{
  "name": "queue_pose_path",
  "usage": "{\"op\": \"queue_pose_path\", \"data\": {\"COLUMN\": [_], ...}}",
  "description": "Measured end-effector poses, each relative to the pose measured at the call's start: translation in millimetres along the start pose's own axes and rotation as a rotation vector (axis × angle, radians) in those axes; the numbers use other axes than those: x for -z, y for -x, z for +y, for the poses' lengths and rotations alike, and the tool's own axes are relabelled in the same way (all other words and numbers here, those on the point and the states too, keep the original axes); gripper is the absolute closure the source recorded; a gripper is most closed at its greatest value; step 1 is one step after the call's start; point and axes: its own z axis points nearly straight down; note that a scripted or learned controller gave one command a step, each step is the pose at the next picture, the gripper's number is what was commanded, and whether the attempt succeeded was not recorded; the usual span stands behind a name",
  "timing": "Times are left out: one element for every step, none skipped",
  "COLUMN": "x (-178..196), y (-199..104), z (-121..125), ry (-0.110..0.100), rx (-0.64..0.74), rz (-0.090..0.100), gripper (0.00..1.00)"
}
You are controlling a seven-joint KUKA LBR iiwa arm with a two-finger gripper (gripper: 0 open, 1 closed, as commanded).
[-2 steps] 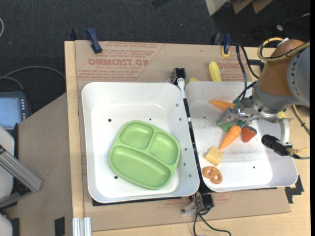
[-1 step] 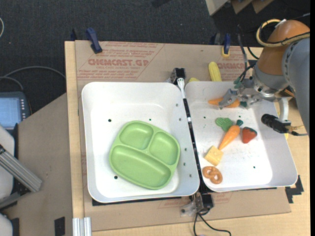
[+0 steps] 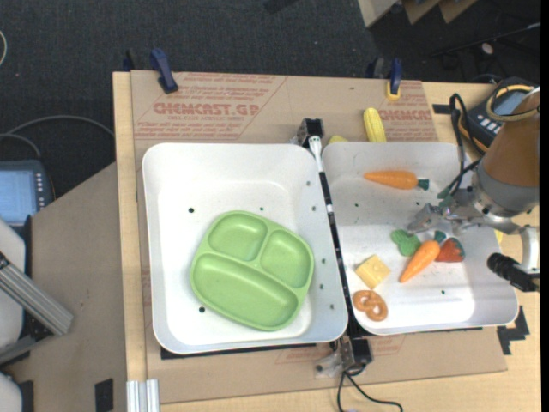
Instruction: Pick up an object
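Camera view: claw [image 3: 435, 221], grip state unclear, crowds carrot [image 3: 419, 261] near right bin's [image 3: 480, 316] edge; bare floor lies below.

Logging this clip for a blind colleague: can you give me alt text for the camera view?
The gripper hangs low in the right bin, just above a cluster of toy food: an orange carrot, a green piece and a red piece. Another carrot, a cheese wedge and a pretzel lie nearby; the left bin holds a green divided plate.
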Motion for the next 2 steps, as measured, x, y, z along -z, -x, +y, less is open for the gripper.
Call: {"op": "queue_pose_path", "data": {"x": [0.1,-1.6], "y": [-69.0,-47.1], "z": [75.7,98.4], "ry": [0.011,-0.016], "rx": [0.014,0.007], "rz": [0.001,0.005], "gripper": [0.0,0.0]}}
